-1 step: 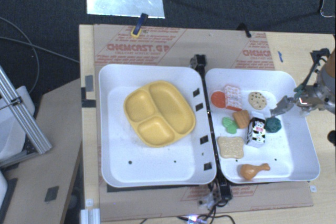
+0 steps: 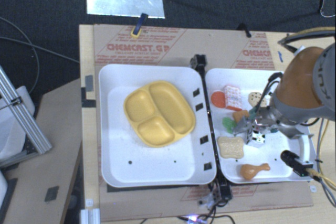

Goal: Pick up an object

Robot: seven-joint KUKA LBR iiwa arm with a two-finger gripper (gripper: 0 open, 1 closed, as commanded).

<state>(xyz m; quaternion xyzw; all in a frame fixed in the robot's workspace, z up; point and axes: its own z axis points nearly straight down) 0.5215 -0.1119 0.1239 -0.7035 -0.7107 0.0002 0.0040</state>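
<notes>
Several toy foods lie in the right bin (image 2: 273, 162): a red tomato slice (image 2: 218, 99), a red-and-white packet (image 2: 233, 96), a round cracker (image 2: 255, 97), a green piece (image 2: 228, 124), an orange piece (image 2: 240, 115), a bread slice (image 2: 231, 147) and a drumstick (image 2: 254, 169). My gripper (image 2: 251, 129) hangs low over the middle of this bin. It is just right of the green and orange pieces and right over a small white die (image 2: 257, 137). The wrist hides what lies under it.
The left bin (image 2: 113, 128) holds a yellow divided plate (image 2: 158, 113). A black divider (image 2: 206, 113) runs between the bins. The arm's orange band (image 2: 302, 78) and grey links cover the right bin's right side. A black part (image 2: 294, 161) sticks out near the front right corner.
</notes>
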